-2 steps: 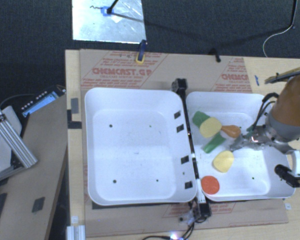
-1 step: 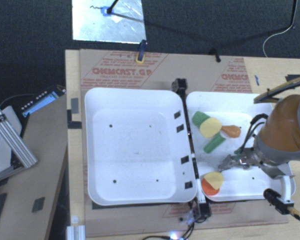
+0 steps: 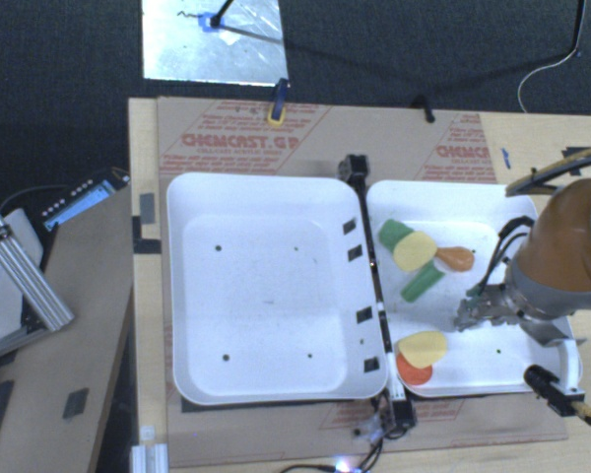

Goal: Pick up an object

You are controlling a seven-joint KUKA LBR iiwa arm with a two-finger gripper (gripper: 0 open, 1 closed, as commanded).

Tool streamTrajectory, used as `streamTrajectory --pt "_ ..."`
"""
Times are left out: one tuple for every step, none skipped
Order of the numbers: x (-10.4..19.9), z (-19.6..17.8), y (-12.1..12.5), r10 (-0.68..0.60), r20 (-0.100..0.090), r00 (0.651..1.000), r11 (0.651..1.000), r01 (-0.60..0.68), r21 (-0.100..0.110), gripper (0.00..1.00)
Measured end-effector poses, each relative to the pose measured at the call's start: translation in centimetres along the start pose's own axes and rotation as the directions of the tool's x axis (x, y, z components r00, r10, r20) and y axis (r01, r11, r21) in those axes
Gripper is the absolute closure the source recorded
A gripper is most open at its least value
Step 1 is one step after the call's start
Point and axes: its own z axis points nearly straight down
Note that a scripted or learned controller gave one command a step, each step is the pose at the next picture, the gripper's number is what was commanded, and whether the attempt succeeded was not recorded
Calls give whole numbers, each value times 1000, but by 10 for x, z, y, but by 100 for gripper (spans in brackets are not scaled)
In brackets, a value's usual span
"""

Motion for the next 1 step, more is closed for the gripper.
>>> streamTrajectory --pt "-5 -148 2 -4 4 1000 1000 4 -13 100"
